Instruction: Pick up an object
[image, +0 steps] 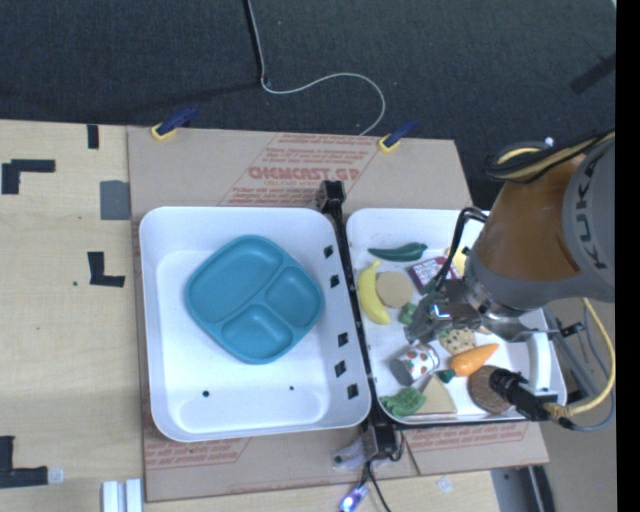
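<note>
The hand (432, 312) hangs low in the right bin (545, 412) among small toys; whether it is apart or together, I cannot tell; the banana (372, 295) lies just to its left, long axis running up-down; the carrot (470, 359) sits just below-right, equally near.

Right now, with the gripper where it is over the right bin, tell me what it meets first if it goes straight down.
Probably the small grey-and-white toy, just below the gripper among the play food in the right bin. The green piece beside it is also close; depth is unclear from this slant.
</note>
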